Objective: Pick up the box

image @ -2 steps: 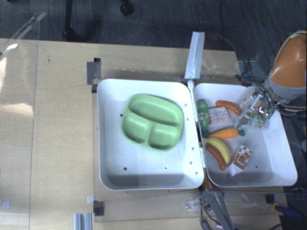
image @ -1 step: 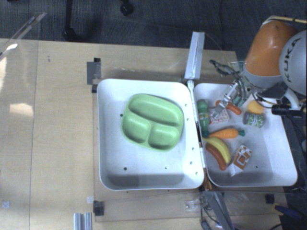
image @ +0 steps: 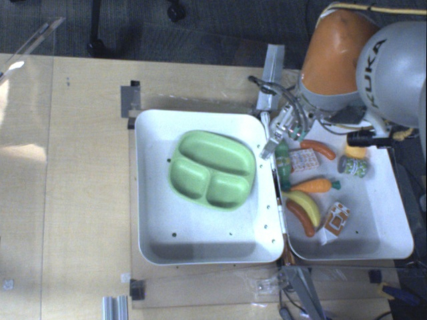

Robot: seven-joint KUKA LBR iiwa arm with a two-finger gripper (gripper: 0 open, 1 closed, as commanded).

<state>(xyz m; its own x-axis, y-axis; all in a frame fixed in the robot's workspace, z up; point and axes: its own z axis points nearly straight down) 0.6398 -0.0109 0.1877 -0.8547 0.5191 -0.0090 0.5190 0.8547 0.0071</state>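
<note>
A green divided tray (image: 212, 170) is seen in the left bin (image: 153, 232). In the right bin (image: 393, 239) — lower right of frame — a banana (image: 304, 206), a carrot (image: 312, 186) and a can (image: 353, 167) are found.

Grey arm with orange band (image: 360, 52): cut off by the right edge; it covers the far right corner of the right-hand shallow white bin (image: 400, 239). Two-finger gripper (image: 279, 135): small, tangled with cables at the bin's far left corner; finger state unreadable. Small white printed box (image: 303, 160): print too fine to read. Second small patterned carton (image: 336, 219) near the front edge: markings blurred. Small can-like item (image: 353, 166): label illegible, far side under a black fitting.
</note>
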